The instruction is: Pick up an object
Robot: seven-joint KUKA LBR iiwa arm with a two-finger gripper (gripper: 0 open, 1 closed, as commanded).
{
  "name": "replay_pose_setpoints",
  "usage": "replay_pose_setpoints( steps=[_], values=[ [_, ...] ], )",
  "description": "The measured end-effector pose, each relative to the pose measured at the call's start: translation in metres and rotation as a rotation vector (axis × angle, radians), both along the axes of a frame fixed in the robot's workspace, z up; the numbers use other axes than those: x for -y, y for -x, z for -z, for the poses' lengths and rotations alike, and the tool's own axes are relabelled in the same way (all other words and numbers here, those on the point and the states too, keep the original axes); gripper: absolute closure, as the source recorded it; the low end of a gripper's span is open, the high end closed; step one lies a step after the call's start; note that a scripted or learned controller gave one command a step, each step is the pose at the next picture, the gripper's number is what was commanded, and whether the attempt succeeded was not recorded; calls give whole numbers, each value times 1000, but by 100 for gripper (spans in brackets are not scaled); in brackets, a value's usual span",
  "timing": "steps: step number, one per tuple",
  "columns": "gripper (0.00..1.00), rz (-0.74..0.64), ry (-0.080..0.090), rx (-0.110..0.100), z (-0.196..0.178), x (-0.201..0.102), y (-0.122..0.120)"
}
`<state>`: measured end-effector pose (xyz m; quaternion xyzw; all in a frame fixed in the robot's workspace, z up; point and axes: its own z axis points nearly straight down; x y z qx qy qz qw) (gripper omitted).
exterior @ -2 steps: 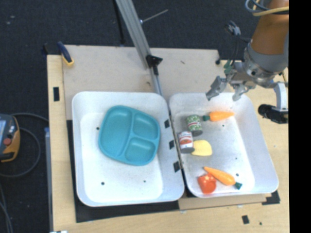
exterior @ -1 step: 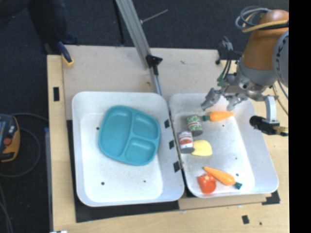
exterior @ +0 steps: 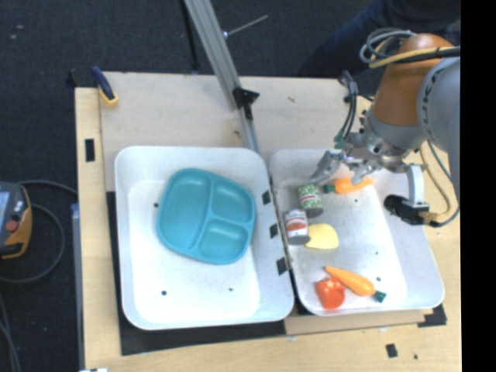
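Grey arm with orange band reaches in over the right shallow white bin (exterior: 403, 273), tool (exterior: 341, 165) low at that bin's far edge. Can't tell how far the tool is open, nothing visibly caught in it.

Candidate things, all in the right bin: small orange piece (exterior: 353, 183) just beside the tool; green-labelled small can (exterior: 310, 199) near the bin's far left corner; red-and-white labelled can (exterior: 297, 225) against the left wall; yellow soft lump (exterior: 322, 237) touching it; orange plastic carrot (exterior: 353, 280) and red plastic pepper (exterior: 330, 293) at the near edge.

Left shallow white bin (exterior: 143, 301) holds a teal divided plastic plate (exterior: 207, 215).

Best bet, judging from here: take the orange piece, nearest target. Centre over it, come straight down, close only once it sits between both sides. Watch the bin wall.
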<state>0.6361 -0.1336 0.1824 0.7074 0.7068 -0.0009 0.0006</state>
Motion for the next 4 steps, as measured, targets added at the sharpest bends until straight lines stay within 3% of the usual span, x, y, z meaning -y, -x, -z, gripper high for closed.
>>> replay_pose_setpoints(
  steps=[1, 2, 3, 4],
  values=[
    [0, 1, -6, 7, 53, 6, 1],
    [100, 0, -1, 6, 44, 8, 2],
    [100, -4, 0, 9, -19, 6, -6],
    [100, 0, 1, 8, -73, 13, 1]
  ],
)
